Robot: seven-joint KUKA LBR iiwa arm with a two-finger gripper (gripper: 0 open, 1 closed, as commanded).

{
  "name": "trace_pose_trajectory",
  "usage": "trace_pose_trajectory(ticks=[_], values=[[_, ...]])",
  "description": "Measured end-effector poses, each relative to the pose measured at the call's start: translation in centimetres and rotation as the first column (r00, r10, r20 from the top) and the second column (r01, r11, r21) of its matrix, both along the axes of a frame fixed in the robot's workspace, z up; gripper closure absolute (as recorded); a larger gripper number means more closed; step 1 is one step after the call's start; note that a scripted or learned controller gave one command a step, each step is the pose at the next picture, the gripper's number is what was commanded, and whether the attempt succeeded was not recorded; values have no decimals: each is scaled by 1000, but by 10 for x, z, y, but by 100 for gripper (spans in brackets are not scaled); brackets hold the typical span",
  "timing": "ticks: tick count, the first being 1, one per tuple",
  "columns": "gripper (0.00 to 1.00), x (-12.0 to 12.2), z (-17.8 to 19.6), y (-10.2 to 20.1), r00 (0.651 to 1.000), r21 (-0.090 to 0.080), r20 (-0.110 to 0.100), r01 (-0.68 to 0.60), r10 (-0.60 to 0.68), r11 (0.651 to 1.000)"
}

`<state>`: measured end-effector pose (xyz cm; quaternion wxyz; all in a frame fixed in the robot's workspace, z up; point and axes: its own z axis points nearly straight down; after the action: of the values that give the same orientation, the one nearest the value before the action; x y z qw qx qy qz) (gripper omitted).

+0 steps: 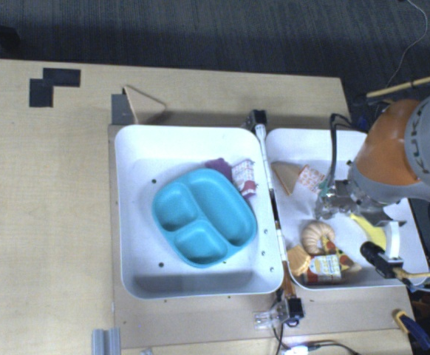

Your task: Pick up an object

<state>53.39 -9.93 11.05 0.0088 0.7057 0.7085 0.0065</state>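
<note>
My gripper (330,200) hangs over the right bin (296,143), reaching in from the right under the orange band of the arm (386,150). Just below it lies a tan croissant-shaped bun (317,234). A pale cone-shaped wedge with a printed wrapper (295,175) lies to its upper left. At the bin's front edge sit a small bottle with a red and green label (325,268) and an orange-brown lump (298,258). A yellow banana (369,228) lies to the right of the bun, partly under the wrist.
The left bin (137,198) holds a blue divided plate (203,216) and a purple item with a crumpled wrapper (238,174) by its upper right corner. A ridge (268,191) separates the two bins. Tan bench surface (45,235) stretches to the left.
</note>
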Motion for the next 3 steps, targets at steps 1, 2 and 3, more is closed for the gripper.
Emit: trace_pose_trajectory(ticks=[1,2,3], values=[[0,0,0,0,1000,0,0,-1,1,1000],[0,36,-23,15,1000,3,-15,-2,2,1000],[100,38,-11,15,1000,3,-8,-5,5,1000]])
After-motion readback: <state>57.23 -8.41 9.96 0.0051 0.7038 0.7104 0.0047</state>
